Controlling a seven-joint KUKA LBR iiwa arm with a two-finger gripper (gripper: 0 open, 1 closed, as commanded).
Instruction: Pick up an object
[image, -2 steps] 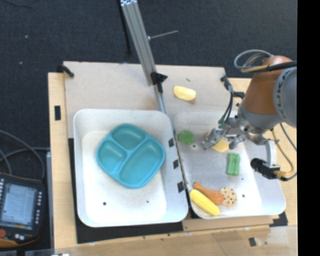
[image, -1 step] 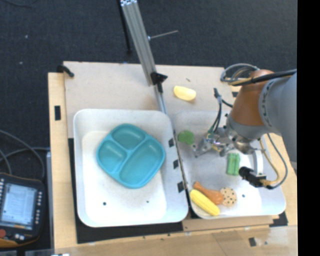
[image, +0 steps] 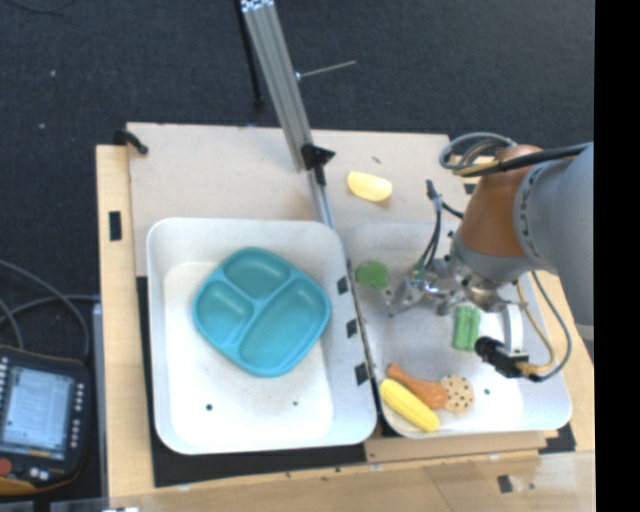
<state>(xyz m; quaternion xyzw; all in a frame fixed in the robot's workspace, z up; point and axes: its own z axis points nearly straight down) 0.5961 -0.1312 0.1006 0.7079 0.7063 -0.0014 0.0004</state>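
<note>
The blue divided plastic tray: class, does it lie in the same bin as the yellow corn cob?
No: the blue divided plastic tray lies in the left white bin, the yellow corn cob in the right one.

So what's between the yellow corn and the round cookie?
The orange carrot lies between the corn and the cookie, seen in the camera view.

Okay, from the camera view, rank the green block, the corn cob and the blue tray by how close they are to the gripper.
From the gripper:
1. Green block, just beside it, right bin.
2. Corn cob, at the right bin's near edge.
3. Blue tray, in the left bin.
</note>
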